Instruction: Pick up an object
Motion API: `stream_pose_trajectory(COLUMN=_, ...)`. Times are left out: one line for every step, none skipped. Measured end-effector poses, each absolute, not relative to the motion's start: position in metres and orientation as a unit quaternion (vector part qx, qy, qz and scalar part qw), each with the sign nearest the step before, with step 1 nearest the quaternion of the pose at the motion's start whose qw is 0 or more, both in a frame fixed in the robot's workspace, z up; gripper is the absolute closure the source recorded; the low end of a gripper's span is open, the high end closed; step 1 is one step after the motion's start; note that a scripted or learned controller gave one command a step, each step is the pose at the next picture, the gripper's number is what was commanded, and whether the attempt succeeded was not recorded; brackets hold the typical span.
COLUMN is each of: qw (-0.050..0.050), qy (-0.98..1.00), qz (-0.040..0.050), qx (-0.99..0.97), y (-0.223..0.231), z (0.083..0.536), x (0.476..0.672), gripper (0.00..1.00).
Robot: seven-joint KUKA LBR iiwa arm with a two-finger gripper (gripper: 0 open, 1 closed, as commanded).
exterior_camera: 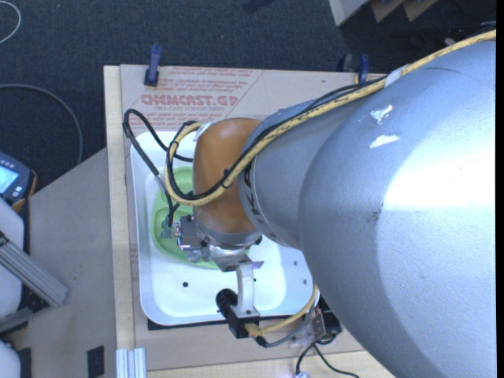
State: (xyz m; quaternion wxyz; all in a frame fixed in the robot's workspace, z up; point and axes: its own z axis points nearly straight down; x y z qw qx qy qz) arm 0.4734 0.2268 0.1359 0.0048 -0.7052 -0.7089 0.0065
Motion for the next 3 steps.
stream_pose_trajectory(qw=-0.002, qy=-0.705, qz=-0.0024, qx=-0.709, y=0.201, z=0.11, x=0.482, gripper=1.0)
stream_pose_trajectory(qw=-0.002, qy=-0.708, qz=-0.0033, qx=-0.706, y=0.225, z=0.13, x=0.552, gripper=1.0)
stream_pose_trajectory(qw=-0.001, qy=-0.709, qz=-0.0067, qx=-0.705, y=0.226, z=0.295, x=0.484, gripper=1.0)
